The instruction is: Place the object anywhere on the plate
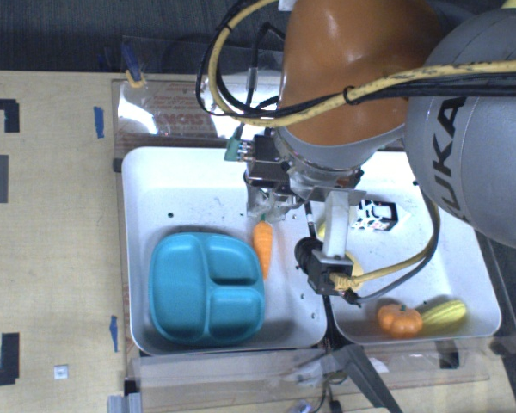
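Directly below end effector: carrot.

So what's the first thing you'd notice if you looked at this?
The huge grey robot arm with its shiny orange band looms over the top right, its end effector hanging just above a small orange toy carrot in the left white bin. Beside the carrot sits a bright blue divided plastic plate. In the right bin lie a little orange pumpkin toy and a yellow-green toy vegetable.
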You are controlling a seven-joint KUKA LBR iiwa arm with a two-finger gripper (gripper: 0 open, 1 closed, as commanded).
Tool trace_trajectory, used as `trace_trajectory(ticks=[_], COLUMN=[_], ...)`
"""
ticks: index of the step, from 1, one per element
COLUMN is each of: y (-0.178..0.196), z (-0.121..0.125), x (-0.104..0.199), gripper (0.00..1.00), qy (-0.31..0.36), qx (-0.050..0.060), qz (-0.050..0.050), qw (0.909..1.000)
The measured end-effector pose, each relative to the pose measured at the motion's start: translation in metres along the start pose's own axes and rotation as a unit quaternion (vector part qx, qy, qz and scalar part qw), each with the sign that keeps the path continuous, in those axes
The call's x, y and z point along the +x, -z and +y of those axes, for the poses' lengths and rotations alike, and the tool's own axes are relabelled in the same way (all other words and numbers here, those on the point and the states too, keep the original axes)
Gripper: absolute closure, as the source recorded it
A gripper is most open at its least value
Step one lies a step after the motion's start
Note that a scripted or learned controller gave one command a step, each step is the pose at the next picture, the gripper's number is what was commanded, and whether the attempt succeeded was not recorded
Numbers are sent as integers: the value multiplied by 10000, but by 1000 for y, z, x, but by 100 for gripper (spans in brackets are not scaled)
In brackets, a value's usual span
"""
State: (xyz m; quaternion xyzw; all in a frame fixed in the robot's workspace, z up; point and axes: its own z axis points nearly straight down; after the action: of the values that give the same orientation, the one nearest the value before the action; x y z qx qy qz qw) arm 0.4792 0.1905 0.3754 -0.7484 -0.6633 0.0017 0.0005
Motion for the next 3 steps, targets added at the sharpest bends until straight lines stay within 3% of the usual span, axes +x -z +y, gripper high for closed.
trace_trajectory(ticks=[1, 2, 3], y=[27, 2, 26], z=[6, 5, 14], x=[-43, -38, -108], gripper=[100, 100, 100], qy=[-2439, -4552, -5211], qx=[-25, -7, -24], qz=[14, 14, 21], qw=[9698, 8904, 8535])
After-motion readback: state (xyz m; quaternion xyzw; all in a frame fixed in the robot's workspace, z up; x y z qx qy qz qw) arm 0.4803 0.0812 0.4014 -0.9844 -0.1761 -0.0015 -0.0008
